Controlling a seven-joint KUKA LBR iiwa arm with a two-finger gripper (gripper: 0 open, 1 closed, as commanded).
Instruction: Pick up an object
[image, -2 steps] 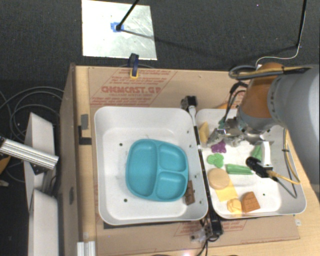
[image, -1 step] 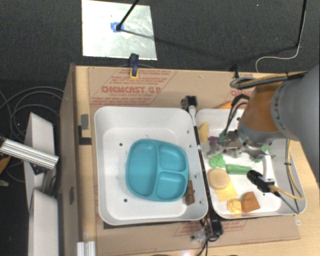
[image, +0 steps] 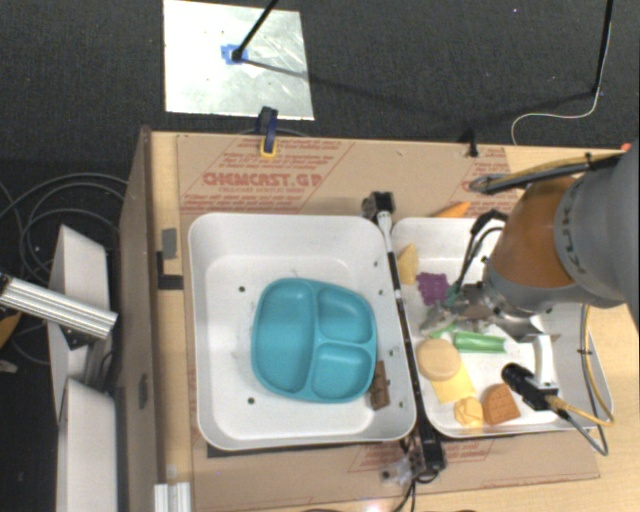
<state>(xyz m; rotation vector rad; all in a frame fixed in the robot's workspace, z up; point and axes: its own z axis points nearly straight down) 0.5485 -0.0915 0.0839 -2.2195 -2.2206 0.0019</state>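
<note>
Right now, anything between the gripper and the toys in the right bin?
Nothing visible. The gripper is already down inside the right bin, among the items: purple piece just above it, green piece beside it, round tan piece just below. The arm's wrist hides part of the bin's right side.

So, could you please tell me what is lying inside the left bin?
The left bin holds a teal divided plate and a small brown object against its right wall. Anything under the plate is covered and cannot be seen.
</note>
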